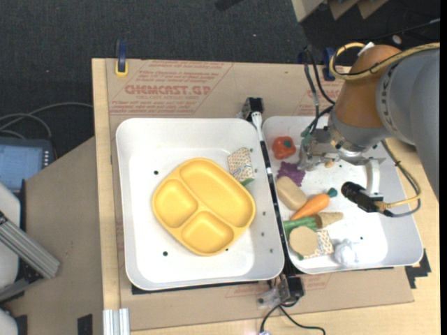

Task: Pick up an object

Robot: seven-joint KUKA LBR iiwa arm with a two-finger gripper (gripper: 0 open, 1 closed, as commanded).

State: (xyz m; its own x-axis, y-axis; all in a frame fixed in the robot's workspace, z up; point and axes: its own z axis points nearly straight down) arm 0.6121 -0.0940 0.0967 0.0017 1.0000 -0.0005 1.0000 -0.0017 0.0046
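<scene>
My gripper (pixel 318 156) hangs over the upper part of the right bin (pixel 398 246), just right of a red tomato-like toy (pixel 283 146). Below it lie a purple piece (pixel 293 174), a beige lump (pixel 290 192), an orange carrot (pixel 311 204) and a small teal bit (pixel 333 192). Nearer the front sit a pale cone (pixel 330 219), a round tan biscuit (pixel 303 241), a patterned packet (pixel 323 242) and a white crumpled ball (pixel 346 252). I see nothing held in the gripper.
The left bin (pixel 133 187) bears a yellow divided plate (pixel 202 204), with a patterned packet (pixel 240 163) at its upper right edge. A black bar (pixel 264 160) runs between the bins. The arm's grey and orange body (pixel 377 96) looms over the right bin's far side.
</scene>
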